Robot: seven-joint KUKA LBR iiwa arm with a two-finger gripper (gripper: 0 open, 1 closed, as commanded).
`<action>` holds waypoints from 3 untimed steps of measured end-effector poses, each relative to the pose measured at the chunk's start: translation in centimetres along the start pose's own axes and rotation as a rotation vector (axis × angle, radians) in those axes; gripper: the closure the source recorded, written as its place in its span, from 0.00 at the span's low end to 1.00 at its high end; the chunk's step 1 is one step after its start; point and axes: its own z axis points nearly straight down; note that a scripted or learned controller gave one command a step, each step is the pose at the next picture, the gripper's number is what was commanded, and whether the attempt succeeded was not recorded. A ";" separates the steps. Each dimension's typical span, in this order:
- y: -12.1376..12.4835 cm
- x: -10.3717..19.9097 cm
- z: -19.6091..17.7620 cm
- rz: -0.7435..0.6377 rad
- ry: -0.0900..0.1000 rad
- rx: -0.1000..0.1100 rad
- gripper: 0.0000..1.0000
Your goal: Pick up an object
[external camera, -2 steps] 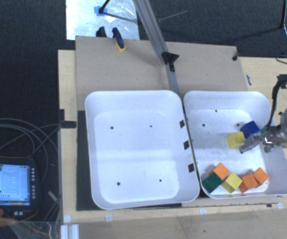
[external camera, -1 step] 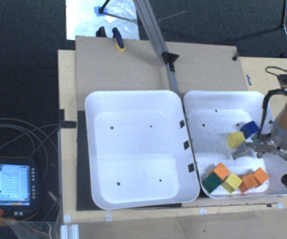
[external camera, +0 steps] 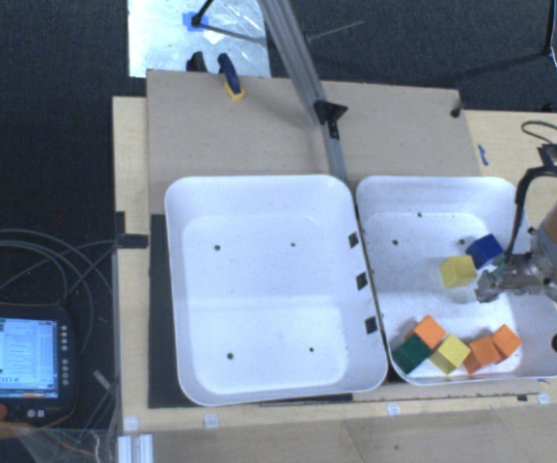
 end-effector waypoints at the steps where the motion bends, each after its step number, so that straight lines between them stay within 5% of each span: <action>1: 1.1 0.0 -4.9 -0.001 -0.001 -0.003 1.00; 2: 1.4 0.0 -11.4 -0.001 -0.002 -0.004 1.00; 3: 1.5 -0.1 -13.8 -0.001 0.000 -0.001 1.00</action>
